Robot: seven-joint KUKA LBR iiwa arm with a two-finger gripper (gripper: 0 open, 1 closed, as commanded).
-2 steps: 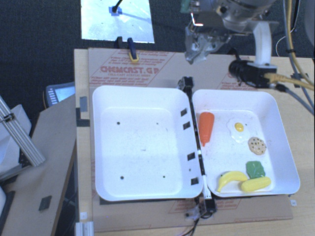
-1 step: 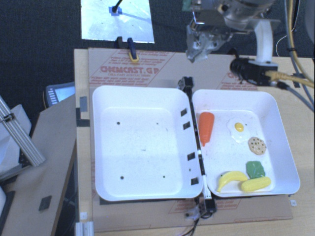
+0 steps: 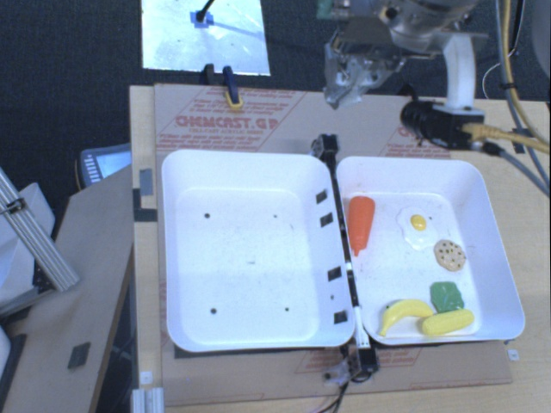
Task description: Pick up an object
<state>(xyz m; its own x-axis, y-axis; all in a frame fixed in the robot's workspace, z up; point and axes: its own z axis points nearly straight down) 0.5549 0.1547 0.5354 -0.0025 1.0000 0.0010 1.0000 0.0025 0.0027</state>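
1. The left bin (image 3: 245, 252) offers a wide bare floor.
2. The right bin (image 3: 482, 196) is crowded: carrot (image 3: 360, 223) by the divider, fried egg (image 3: 417, 226), cookie (image 3: 449, 255), green piece (image 3: 447, 295), banana (image 3: 403, 313) and yellow piece (image 3: 447, 322) along the near wall.
3. Its far strip lies bare.
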